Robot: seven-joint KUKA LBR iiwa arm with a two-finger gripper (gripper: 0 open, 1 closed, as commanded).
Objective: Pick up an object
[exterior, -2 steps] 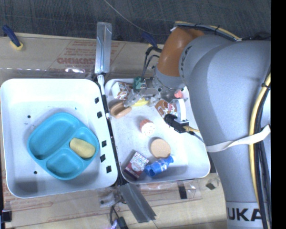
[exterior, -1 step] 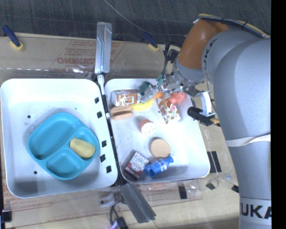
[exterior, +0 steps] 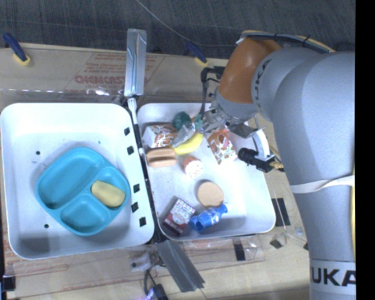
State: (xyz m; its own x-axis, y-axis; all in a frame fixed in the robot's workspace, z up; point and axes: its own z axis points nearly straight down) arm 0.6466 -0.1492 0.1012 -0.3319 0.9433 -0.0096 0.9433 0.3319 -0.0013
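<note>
Camera view looks down on two white bins side by side, and the arm [exterior: 312, 136] reaches in from the right with its wrist low over the far corner of the right bin [exterior: 262, 214]. The gripper [exterior: 199, 127] sits down among the clutter there, right by a yellow banana [exterior: 189, 145] and a dark green piece [exterior: 182, 119]; I cannot tell from this angle whether it is released or clenched on anything.

To my eye this is the grasp attempt itself, at the bottom of the reach. Nearby lie a hot dog bun [exterior: 161, 158], a red snack packet [exterior: 221, 146], a round cookie [exterior: 209, 194] and a blue bottle [exterior: 208, 218]. The left bin [exterior: 12, 186] carries a blue divided plate [exterior: 75, 189] with a yellow lump [exterior: 108, 193].

Next comes a straight lift, slow enough that neighbours don't drag along.
</note>
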